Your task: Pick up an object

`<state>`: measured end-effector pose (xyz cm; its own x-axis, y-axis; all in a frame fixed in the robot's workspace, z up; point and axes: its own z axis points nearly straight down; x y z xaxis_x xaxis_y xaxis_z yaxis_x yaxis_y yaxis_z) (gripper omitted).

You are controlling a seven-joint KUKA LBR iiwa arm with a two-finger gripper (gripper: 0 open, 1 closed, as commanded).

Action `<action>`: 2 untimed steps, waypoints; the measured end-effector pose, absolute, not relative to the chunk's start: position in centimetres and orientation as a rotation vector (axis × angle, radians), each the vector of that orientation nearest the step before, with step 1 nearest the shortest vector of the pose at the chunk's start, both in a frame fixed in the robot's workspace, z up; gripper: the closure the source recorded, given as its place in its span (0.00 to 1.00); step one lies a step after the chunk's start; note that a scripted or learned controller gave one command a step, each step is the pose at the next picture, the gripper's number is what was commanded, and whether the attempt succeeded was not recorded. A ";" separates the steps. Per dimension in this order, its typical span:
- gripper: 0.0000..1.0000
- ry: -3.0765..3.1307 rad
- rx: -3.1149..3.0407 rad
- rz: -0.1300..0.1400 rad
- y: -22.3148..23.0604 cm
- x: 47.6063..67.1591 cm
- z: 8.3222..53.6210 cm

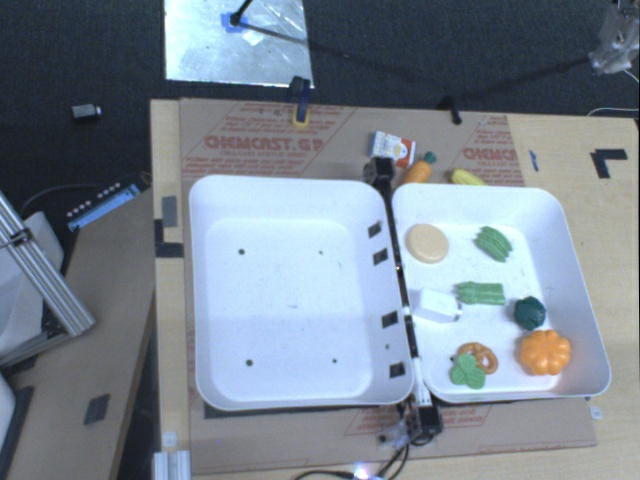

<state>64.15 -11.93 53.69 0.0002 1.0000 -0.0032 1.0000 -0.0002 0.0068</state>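
The right bin (pixel 572 268) holds several small toys: a tan round disc (pixel 428 242), a green leafy piece (pixel 493 242), a green bean-like piece (pixel 480 292), a white block (pixel 437 305), a dark green ball (pixel 529 312), an orange pumpkin (pixel 544 352), a brown pretzel (pixel 480 353) and a green clover shape (pixel 463 372). A blurred grey piece that looks like my gripper (pixel 615 40) hangs at the top right edge, far above and behind the right bin, touching nothing.
The left bin (pixel 290 288) sits beside the right one, joined by a black-clipped divider (pixel 400 288). Behind the bins lie an orange carrot (pixel 417 171), a yellow piece (pixel 466 178) and a small white-red box (pixel 390 148). A metal plate (pixel 235 28) lies on the floor.
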 end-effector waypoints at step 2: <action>1.00 2.218 2.216 0.004 -16.7 53.2 53.7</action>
